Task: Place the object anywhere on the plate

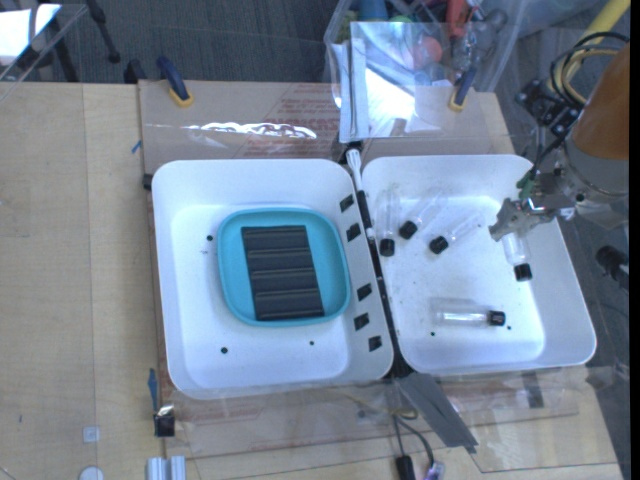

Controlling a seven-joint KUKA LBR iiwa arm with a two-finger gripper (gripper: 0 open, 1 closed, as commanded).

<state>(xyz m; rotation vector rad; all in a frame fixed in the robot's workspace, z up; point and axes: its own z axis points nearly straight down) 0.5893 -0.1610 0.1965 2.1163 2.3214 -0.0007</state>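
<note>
**Camera view: clear vials in the right bin, plate in the left**

Small clear tubes with black caps lie scattered in the right bin (pixel 560 348); one vial (pixel 466 317) rests on its side at lower centre of that bin. A teal plate (pixel 232 268) bearing a dark ribbed block (pixel 280 272) sits in the left bin (pixel 190 368). At right of frame the gripper (pixel 517 224) hangs over another vial (pixel 519 264); its grip cannot be made out, and the arm is cut off.

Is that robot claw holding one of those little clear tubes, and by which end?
It cannot be told. The gripper is low over the right bin, right above a black-capped vial, but any grip is unclear.
</note>
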